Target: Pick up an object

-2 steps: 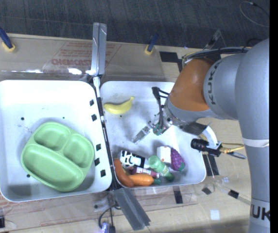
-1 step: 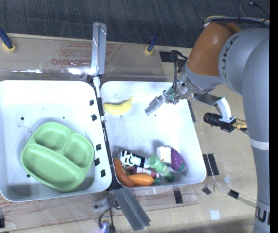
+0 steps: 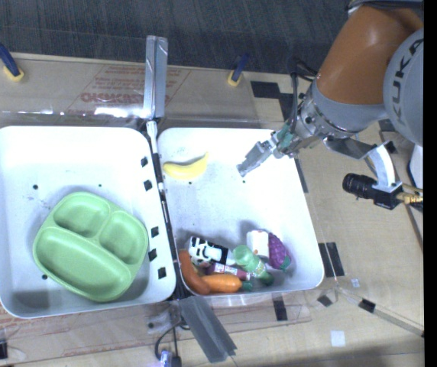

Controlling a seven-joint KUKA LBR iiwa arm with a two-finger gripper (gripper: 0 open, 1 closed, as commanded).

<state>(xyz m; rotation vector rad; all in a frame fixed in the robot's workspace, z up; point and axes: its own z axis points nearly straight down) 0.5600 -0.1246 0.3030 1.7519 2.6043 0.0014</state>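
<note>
Carrot [image 3: 212, 283] and toys crowd the right bin's [image 3: 299, 212] lower edge; the gripper [image 3: 250, 161] hangs mid-frame near the banana [image 3: 185, 167], seemingly empty, fingers unclear.

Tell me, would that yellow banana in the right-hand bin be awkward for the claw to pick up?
Probably a little. The banana is curved and narrow, so it may pivot or slip if pinched off-centre. It looks like a smooth toy, likely light and stiff. It lies alone near the right bin wall's corner, apart from the pile, which should help the gripper.
</note>
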